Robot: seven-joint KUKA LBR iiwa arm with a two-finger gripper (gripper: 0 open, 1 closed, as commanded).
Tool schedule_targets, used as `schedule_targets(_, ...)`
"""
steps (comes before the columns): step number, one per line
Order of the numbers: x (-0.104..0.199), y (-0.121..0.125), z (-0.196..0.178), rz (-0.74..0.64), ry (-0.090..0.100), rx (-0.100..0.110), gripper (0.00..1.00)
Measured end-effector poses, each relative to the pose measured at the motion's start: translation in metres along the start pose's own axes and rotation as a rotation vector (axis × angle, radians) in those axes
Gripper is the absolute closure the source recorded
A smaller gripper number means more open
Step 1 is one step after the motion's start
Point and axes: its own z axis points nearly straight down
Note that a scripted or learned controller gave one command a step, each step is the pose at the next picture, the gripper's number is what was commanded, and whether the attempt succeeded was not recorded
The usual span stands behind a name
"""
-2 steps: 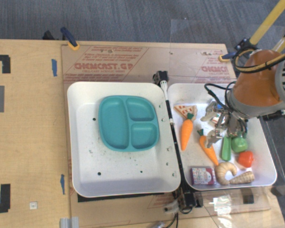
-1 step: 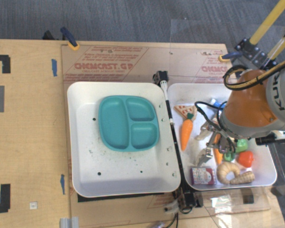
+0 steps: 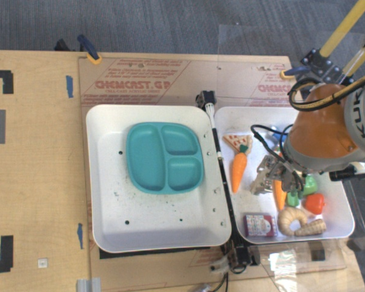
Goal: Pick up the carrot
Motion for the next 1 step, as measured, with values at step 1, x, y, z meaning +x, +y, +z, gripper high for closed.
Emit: schedule_targets(1, 0.0450, -0.0043, -0.0834, 0.398, 0.022, 0.009, 1.00)
